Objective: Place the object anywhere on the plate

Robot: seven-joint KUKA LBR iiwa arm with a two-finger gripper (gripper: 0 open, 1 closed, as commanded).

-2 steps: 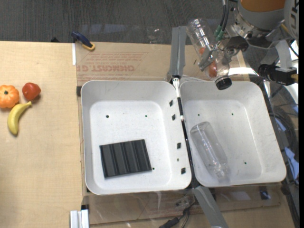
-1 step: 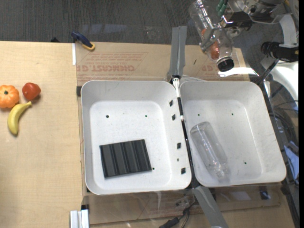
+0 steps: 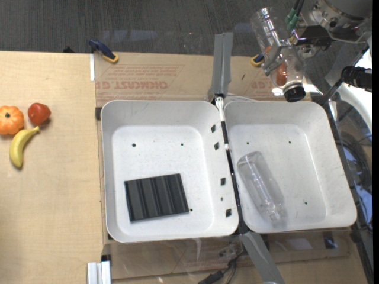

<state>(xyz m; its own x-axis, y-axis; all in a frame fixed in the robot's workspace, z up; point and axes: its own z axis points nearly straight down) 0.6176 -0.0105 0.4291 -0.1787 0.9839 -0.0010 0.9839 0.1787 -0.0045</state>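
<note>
Hovering at top right, the hand [image 3: 283,70] sits above the back edge of the right bin [image 3: 320,215], up off the bin floor. Can't tell whether it's open or closed from this angle; there's a clear glint beside it that I can't resolve, so not calling anything held.

Clear plastic bottle [image 3: 262,187] lies on its side on the right bin's floor, left half, running diagonally from mid-bin toward the front edge. It's well apart from the hand: the hand is over the back rim, the bottle toward the front, nothing touching it.

Dark ribbed plate [image 3: 156,196] lies flat in the left bin [image 3: 112,158], front-left area, slightly rotated. Bottle and plate are in separate bins, with the divider between them.

On the tabletop [image 3: 53,218] far left, outside the bins: orange [image 3: 10,120], red tomato-like fruit [image 3: 39,113], and banana [image 3: 20,146], clustered together
</note>
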